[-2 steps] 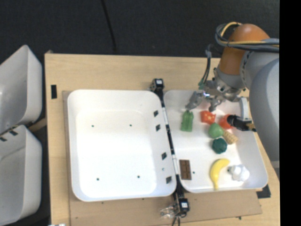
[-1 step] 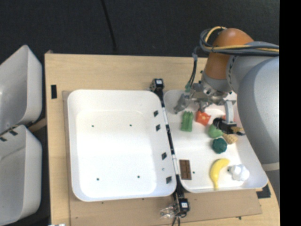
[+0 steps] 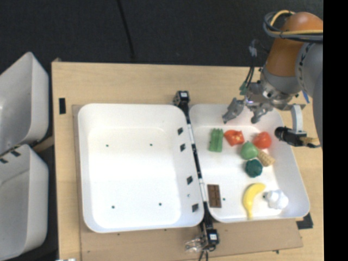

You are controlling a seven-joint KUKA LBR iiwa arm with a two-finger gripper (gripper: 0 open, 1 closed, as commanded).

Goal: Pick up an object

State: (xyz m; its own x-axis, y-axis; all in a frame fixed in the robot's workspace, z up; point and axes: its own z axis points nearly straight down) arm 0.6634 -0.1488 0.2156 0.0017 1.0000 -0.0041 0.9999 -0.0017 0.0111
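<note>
Gripper [image 3: 246, 111] hangs over the far end of the right bin [image 3: 288, 170], fingers spread apart, nothing between them. Just below it: one green block [image 3: 216, 140], two red pieces [image 3: 234, 137] [image 3: 262, 140] (shapes unclear), two green lumps [image 3: 249, 150] [image 3: 253, 168], one tan piece [image 3: 265, 157]. Nearer the front rim: one yellow banana [image 3: 251, 197], one white object [image 3: 277, 199], one brown block [image 3: 213, 195]. Left bin [image 3: 89, 145] alongside, touching.

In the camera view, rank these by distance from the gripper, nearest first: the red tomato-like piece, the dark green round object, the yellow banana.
From the gripper above the right bin's far end:
1. Red tomato-like piece, just below the gripper.
2. Dark green round object, mid-bin toward the right.
3. Yellow banana, by the near edge.
</note>
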